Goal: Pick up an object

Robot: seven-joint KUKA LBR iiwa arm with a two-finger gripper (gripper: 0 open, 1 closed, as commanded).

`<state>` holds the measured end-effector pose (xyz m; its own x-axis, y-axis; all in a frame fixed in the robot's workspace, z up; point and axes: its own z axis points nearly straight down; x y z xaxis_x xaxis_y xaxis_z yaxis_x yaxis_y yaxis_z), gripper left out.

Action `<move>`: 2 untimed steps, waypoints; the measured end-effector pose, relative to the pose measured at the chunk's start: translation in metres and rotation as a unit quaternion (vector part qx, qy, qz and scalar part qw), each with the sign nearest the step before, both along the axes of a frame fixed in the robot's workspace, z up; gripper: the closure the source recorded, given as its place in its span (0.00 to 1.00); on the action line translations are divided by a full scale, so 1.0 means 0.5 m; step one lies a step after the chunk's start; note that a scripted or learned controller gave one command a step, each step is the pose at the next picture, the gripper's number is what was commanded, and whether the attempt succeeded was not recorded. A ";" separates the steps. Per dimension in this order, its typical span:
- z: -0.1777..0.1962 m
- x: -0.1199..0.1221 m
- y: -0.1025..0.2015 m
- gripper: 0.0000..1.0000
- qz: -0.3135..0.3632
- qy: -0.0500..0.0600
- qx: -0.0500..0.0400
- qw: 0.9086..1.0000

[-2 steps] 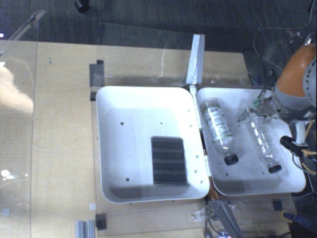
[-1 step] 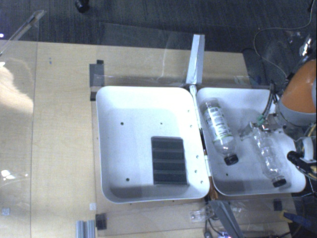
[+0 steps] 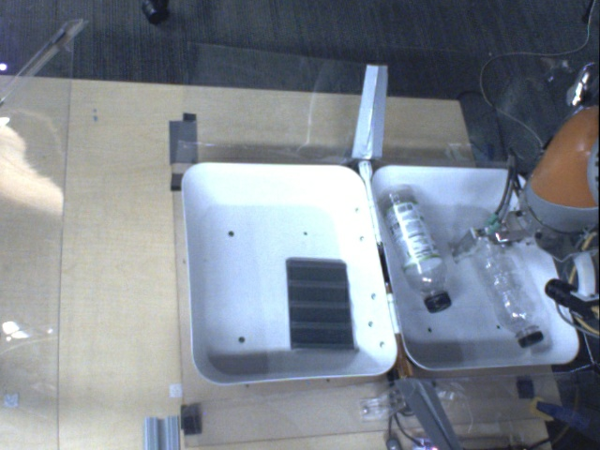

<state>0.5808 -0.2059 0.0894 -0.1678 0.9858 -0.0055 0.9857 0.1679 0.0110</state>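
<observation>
Clear bottle [image 3: 507,289] lies just below claw [image 3: 489,233].

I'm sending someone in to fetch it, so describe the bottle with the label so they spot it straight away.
Look in the right bin of the two white bins. The labelled bottle lies along its left side, black cap toward the camera. The other bottle beside it is bare clear plastic.

Arm [image 3: 567,172] enters at right edge of frame, mid-height; orange band uppermost, grey wrist below it. Tool [image 3: 489,233] reaches left from wrist, toward frame centre-right, tip low.
</observation>
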 end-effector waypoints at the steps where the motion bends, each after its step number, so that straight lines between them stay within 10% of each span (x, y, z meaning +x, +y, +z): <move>1: -0.003 0.151 0.059 0.00 -0.034 0.001 0.002 0.999; 2: 0.000 -0.019 -0.001 0.00 0.020 0.000 0.000 1.000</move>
